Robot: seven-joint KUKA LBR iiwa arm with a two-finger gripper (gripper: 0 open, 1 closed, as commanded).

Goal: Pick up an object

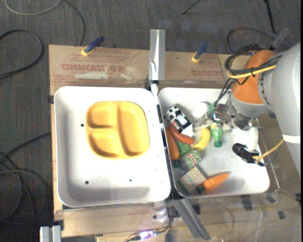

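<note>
Two shallow white bins are sitting side by side on the bench, and the right bin point(252, 183) is serving as the landmark for everything else. Its neighbour, the left bin point(70, 150), is touching it along their shared edge and is carrying a yellow divided tray point(117, 128) with three compartments, lying flat well inside its walls.

Most of the toys are crowding the right bin's left half. A black-and-white toy cow point(177, 118) is lying near the bin's upper left corner. Just below it a red sausage point(182, 135) is slanting across a white patch, and an orange piece point(171, 145) is running along the bin's left wall. A yellow banana point(202, 139) is curving near the bin's middle, with a small green bottle point(217, 137) standing just to its right. A green can point(190, 159) is lying below the banana, a patterned box point(192, 178) is resting near the bin's lower edge, and an orange carrot point(216, 181) is lying just beside that box, its tip pointing toward the bin's lower right.

Over the bin's upper middle the grey arm with its orange band point(256, 77) is reaching in, and the gripper point(218, 116) is hovering just above the green bottle and the banana, beside a white round object point(200, 108). Whether its fingers are open or closed cannot be told, as they are blurring into the clutter. A black cable connector point(244, 152) is hanging over the bin's right half.
</note>
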